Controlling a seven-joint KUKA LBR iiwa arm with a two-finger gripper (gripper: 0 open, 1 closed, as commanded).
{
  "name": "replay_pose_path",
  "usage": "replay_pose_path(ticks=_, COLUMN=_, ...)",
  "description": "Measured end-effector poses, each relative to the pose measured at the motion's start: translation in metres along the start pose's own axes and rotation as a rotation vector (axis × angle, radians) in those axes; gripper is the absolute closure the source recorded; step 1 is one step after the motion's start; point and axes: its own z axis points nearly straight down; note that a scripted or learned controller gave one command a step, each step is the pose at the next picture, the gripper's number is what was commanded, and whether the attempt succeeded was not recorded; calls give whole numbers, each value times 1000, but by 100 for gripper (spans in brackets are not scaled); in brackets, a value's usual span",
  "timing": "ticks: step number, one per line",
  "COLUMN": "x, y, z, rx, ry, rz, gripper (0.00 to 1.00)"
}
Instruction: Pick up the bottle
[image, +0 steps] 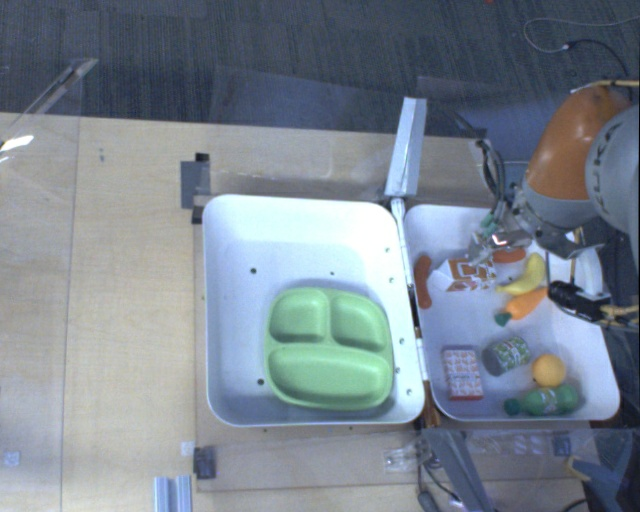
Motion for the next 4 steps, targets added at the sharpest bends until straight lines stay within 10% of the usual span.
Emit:
replay_pose_path(ticks=1, x=33, y=18, z=-79, rx=1, ry=0, rz=173, gripper=100)
replay_pose_path(ticks=2, x=42, y=46, z=37, rx=2, ry=2, rz=-16, gripper=100)
replay_pose_path(ticks=3, x=74, y=56, z=-57, rx=1, ry=1, rz=82, gripper=100)
replay_pose_path(ticks=4, x=15, y=39, z=-7, rx=7, ry=1, rz=569, gripper=100)
